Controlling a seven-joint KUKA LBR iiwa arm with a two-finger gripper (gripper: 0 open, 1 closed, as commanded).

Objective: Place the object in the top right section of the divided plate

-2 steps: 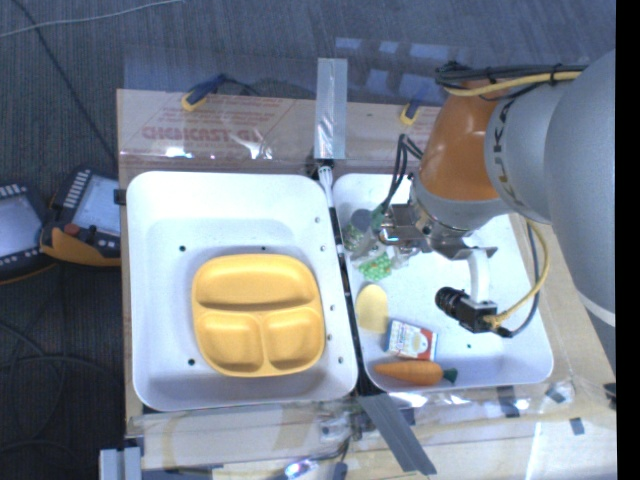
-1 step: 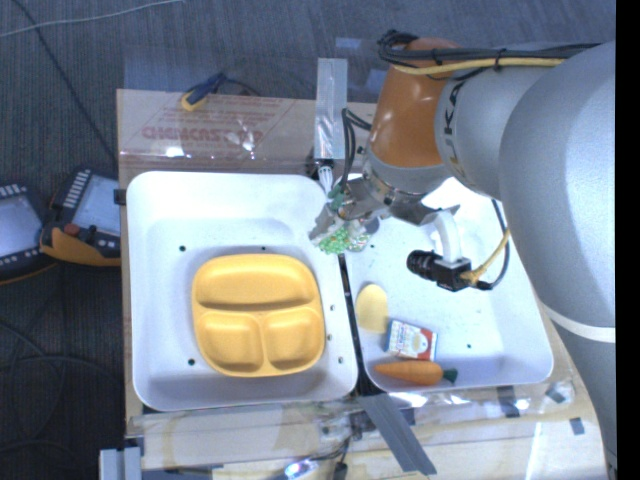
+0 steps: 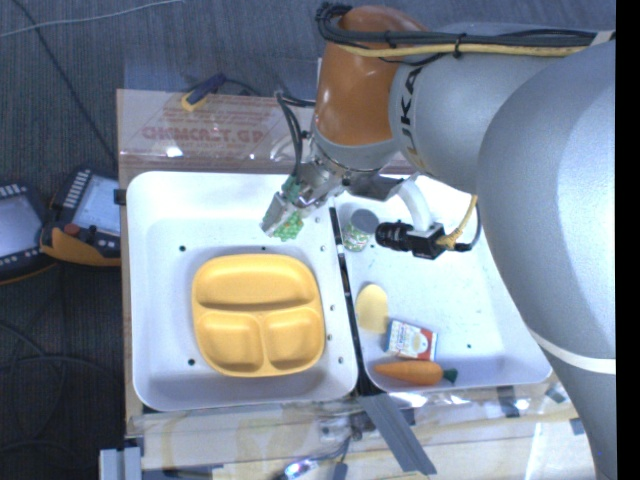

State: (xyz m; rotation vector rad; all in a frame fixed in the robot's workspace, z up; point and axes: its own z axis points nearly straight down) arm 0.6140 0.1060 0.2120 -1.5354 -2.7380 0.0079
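- Gripper (image 3: 287,211) above the left bin (image 3: 160,218), fingers pinching a small green object (image 3: 289,227) — just beyond the plate's far edge.
- Yellow divided plate (image 3: 259,313) below, three sections bare.
- Risk, as a judgement: thin pinch — possible early slip into the bin, or release over the wrong section.

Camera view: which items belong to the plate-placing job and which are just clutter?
Job:
- hand with a small green object between its fingers
- yellow divided plastic plate in the left white bin

Lying about, in the right white bin:
- orange carrot
- small red and white carton
- pale yellow oval piece
- small green and white item
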